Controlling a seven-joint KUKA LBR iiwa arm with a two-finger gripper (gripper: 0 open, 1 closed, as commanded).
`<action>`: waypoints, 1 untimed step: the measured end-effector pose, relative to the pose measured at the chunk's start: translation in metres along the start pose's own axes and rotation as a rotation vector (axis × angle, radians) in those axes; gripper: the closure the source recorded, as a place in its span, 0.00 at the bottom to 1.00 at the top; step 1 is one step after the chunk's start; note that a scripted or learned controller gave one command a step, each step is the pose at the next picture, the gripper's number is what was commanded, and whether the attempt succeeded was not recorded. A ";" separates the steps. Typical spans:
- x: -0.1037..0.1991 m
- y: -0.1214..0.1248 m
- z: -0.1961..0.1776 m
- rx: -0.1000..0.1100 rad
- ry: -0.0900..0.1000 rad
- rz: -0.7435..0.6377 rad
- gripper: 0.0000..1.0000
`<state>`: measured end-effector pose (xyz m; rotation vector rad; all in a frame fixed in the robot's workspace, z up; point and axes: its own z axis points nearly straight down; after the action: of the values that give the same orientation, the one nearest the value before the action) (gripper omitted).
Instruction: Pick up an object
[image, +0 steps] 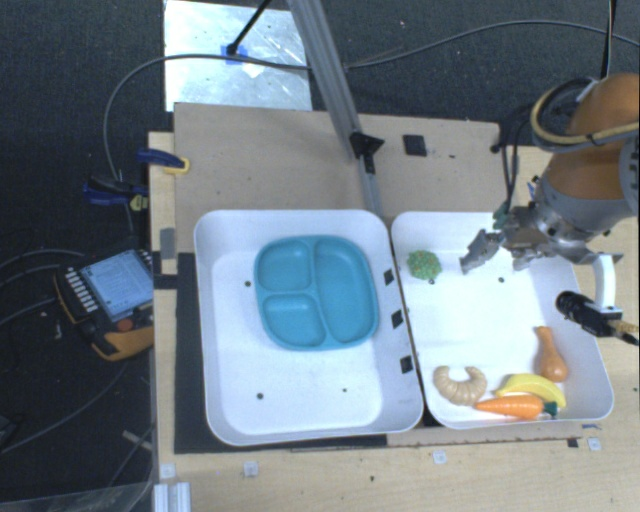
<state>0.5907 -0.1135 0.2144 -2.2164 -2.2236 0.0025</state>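
Observation:
My gripper hangs over the back of the right bin, open, with nothing between its fingers. A green broccoli piece lies to its left, near the bin's back left corner. Along the front of the same bin lie a tan croissant, an orange carrot and a yellow banana, all close together. An orange-brown gourd lies just behind the banana, near the right wall.
The left bin holds a blue divided plate. A grey pole slants in from the top to the bins' back edge. A white bracket with a black part hangs off the arm over the right bin's right side.

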 end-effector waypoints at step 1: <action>0.005 0.000 0.043 0.000 0.000 0.001 0.00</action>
<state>0.5902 -0.1080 0.1712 -2.2179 -2.2219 0.0025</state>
